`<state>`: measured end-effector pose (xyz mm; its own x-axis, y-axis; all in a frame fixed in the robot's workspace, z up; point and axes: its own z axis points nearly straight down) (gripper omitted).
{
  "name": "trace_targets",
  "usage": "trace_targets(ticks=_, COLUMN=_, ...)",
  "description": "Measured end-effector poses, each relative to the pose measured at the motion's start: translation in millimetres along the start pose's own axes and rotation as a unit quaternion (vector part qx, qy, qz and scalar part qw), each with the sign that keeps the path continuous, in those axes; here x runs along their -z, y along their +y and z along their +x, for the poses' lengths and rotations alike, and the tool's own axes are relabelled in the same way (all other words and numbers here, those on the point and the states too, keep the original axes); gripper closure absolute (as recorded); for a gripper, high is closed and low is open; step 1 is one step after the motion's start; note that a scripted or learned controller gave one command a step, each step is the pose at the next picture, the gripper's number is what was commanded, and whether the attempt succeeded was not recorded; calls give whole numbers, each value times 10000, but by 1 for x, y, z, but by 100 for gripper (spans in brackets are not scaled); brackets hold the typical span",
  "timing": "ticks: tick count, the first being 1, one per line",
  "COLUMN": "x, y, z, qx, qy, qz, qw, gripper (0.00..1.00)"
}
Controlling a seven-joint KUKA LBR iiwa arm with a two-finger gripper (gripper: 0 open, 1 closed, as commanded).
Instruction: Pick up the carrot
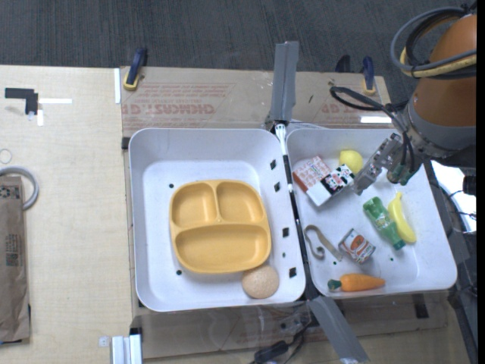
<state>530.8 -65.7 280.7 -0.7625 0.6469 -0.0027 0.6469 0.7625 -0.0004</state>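
Bright, even overhead light, with soft, faint shadows. The two white bins [140, 226] look slightly washed out, and a glare patch shows on the bench [61, 226] at the far right by the arm [447, 74]. The picture is low in resolution and a little soft; small print on packages cannot be read.

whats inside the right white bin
Inside the right white bin: orange carrot at the near edge, yellow banana, green bottle, yellow lemon, red-and-white carton, small can. The gripper covers part of the bin floor.
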Motion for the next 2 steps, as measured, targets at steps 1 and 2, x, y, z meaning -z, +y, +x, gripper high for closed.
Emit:
trace_targets(ticks=1, x=72, y=86, z=-44, qx=1202, qy=-12, qz=-12, qw=9927, gripper=100)
trace_targets(ticks=2, x=161, y=33, z=-96, qx=-449, qy=-7, qz=-2, qw=9990, gripper=100)
